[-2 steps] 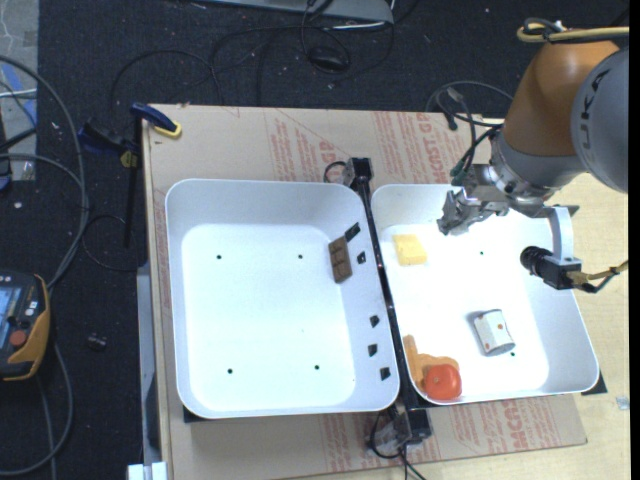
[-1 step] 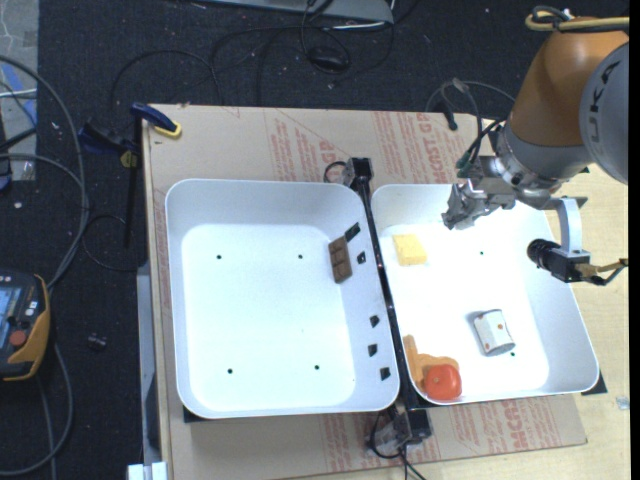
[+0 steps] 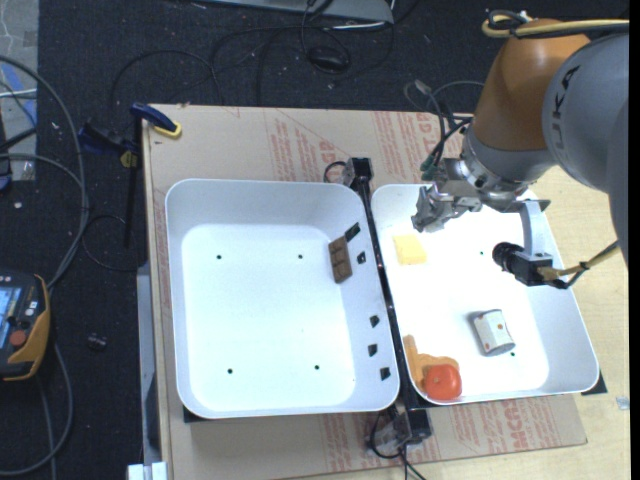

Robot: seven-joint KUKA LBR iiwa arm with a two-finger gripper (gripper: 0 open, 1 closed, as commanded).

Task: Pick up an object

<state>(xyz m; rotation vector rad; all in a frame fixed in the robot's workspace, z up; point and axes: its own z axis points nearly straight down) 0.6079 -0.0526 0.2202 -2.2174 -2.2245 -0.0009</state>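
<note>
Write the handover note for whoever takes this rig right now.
The gripper hangs over the far left part of the right bin, close by the yellow block; I see nothing held.
Right bin also holds a grey box and a red ball at its near left corner.
Left bin: a brown bar by its right wall.
Done: nothing lifted.
Left: grasp and lift one thing; the yellow block looks nearest.
</note>
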